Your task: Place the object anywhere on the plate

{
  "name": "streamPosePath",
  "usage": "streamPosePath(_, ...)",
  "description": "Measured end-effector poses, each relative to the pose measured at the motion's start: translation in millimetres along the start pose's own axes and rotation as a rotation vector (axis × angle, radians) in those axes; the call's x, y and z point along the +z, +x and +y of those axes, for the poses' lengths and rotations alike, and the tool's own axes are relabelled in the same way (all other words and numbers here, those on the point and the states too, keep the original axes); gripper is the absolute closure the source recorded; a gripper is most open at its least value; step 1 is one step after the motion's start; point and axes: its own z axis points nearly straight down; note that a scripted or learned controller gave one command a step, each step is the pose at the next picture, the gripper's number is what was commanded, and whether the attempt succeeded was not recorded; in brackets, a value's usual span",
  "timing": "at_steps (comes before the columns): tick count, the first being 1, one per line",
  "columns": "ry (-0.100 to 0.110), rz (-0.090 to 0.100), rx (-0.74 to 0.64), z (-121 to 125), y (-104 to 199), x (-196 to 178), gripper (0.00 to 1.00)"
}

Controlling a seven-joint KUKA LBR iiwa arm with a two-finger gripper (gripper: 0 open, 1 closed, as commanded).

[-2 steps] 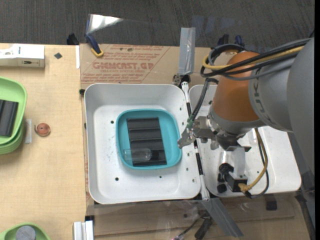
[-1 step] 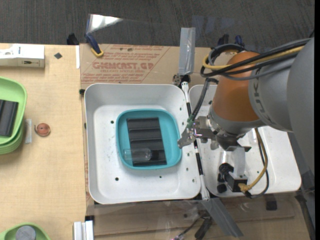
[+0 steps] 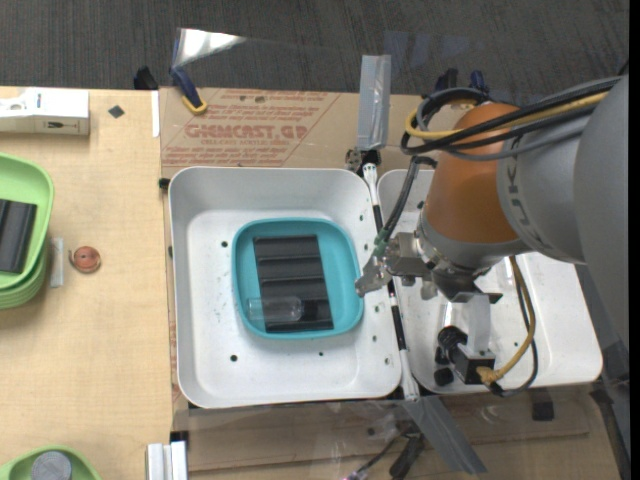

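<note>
Black ridged block [image 3: 291, 266] is noted lying flat inside the teal plate [image 3: 300, 334], which sits in the left white bin [image 3: 200, 358]. A small clear piece [image 3: 280, 311] is seen on the block's lower left corner. The end effector [image 3: 392, 266] is located at the divide between the left bin and the right white bin [image 3: 560, 358], just beside the plate's right rim. Its opening cannot be told. Placement is judged essentially made. The step would best be finished by a straight vertical lift, so that the rim is not clipped and the block is not dragged. Counted: two bins, one plate, one block, one clear piece.
</note>
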Motion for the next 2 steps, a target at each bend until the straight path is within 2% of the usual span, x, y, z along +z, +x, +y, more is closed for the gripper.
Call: streamPosePath(2,0.0,0.0,0.0,0.0,0.0,0.0,0.0)
